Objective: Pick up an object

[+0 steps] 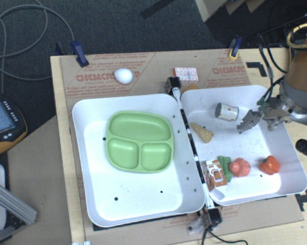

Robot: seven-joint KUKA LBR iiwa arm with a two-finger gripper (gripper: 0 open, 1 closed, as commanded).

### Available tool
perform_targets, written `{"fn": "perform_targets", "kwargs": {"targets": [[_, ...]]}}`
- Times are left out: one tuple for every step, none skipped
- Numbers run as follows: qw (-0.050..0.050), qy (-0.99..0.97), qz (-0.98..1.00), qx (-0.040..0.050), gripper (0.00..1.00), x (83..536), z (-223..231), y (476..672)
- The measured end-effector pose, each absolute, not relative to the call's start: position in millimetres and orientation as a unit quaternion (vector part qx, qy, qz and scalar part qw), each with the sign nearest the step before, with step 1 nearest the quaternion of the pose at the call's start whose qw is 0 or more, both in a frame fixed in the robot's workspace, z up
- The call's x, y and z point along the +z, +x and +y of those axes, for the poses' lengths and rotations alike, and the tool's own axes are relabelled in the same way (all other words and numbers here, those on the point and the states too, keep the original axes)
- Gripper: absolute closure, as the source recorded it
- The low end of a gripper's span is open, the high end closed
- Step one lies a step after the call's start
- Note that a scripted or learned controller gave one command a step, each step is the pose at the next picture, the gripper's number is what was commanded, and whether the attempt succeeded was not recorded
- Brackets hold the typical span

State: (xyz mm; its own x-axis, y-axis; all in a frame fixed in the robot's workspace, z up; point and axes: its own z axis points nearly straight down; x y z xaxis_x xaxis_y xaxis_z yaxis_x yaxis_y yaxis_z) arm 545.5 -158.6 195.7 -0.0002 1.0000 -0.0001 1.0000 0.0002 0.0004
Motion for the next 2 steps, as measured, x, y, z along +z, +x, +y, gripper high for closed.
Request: {"fn": "perform_targets", "kwargs": {"targets": [[0.001, 0.707, 0.707, 0.0003, 0.00, 93.0, -210.4, 504.6], [0.002, 0.707, 0.707, 0.0004, 1.00, 102.8, -210.7, 504.9]]}}
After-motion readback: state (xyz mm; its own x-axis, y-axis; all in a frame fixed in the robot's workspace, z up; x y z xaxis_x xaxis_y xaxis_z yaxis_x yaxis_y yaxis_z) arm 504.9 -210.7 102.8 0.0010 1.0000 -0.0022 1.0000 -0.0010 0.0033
